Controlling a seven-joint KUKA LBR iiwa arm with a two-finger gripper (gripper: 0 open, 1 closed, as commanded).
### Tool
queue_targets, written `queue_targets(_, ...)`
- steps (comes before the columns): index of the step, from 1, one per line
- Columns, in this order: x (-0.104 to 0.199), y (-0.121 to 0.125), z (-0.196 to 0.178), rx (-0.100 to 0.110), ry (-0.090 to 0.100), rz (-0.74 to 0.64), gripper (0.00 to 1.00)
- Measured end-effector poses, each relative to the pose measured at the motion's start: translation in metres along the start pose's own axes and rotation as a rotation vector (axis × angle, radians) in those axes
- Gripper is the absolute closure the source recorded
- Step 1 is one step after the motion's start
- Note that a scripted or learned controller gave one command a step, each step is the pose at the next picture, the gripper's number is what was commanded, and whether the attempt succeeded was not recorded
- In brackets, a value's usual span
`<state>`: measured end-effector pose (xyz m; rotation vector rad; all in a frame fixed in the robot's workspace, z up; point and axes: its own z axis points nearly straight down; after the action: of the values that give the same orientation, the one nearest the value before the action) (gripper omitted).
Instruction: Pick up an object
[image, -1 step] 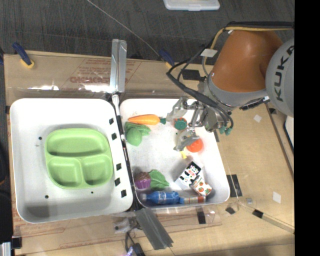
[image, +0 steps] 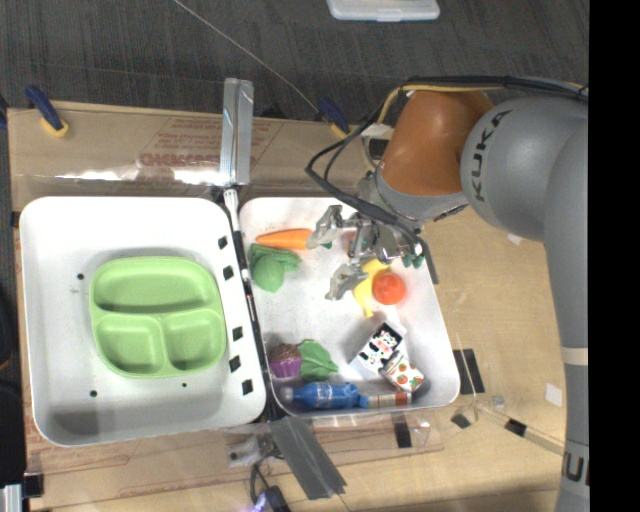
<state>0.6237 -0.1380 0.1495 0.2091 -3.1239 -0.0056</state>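
Observation:
My gripper (image: 336, 253) hangs over the upper middle of the right bin (image: 440, 330), fingers spread open with nothing between them. One fingertip (image: 326, 226) stands just right of an orange carrot (image: 284, 239). The other fingertip (image: 341, 283) is left of a yellow piece (image: 372, 270) and a red-orange tomato (image: 389, 289). A green leafy toy (image: 271, 268) lies below the carrot. Lower in the bin are a black-and-white carton (image: 378, 347), a strawberry-print box (image: 403, 377), a blue bottle (image: 330, 396) and a purple vegetable with a green leaf (image: 297, 359).
The left bin (image: 50, 300) holds a green divided plate (image: 157, 315). A metal divider (image: 237, 130) stands between the bins at the back. Cables loop from the arm's wrist (image: 430, 150) above the right bin.

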Motion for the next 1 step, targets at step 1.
queue_targets(1, 0.0733, -0.0530, 0.0530, 0.003, -0.010, 0.106, 0.00)
